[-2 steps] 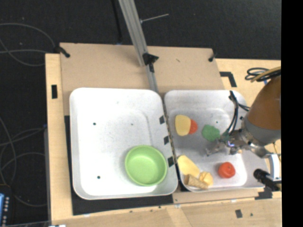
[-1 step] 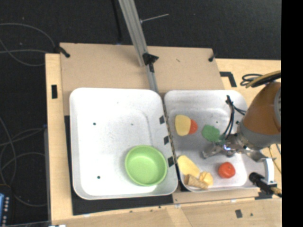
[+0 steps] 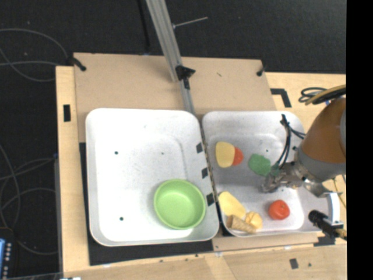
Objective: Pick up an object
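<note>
I read the gripper low in the right white bin, at the small green plastic lump's five o'clock, probably lining up. Finger state: cannot tell.

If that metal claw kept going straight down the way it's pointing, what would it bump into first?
Probably the bare floor of the right bin. The gripper points down just beside the green object, which it might graze; depth is hard to judge from this slanted view.
</note>
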You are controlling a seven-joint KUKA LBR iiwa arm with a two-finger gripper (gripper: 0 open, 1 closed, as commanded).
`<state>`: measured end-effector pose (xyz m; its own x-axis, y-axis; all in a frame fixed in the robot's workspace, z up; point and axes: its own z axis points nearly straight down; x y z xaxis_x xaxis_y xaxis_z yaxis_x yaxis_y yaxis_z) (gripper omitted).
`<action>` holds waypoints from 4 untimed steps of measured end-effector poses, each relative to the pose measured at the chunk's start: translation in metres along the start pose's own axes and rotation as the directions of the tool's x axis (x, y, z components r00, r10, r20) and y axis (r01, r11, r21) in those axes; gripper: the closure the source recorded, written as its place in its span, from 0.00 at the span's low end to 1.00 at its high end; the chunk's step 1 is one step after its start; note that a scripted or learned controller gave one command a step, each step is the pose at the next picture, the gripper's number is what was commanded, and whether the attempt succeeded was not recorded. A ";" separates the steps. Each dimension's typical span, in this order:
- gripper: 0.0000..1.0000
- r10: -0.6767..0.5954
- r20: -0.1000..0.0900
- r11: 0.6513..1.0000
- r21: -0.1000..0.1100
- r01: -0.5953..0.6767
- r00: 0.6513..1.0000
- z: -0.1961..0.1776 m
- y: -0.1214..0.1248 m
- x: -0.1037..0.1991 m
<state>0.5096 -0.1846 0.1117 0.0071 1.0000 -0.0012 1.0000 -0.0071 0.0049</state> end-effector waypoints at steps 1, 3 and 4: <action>1.00 -0.001 0.000 1.000 -0.001 0.001 1.000 -0.046 -0.005 -0.001; 1.00 -0.012 0.002 1.000 -0.004 0.012 1.000 -0.157 -0.003 0.001; 1.00 -0.016 -0.002 1.000 0.001 0.016 1.000 -0.162 0.002 0.056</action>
<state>0.5116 -0.1279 0.2731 -0.0086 1.0000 0.0006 1.0000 0.0086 0.0043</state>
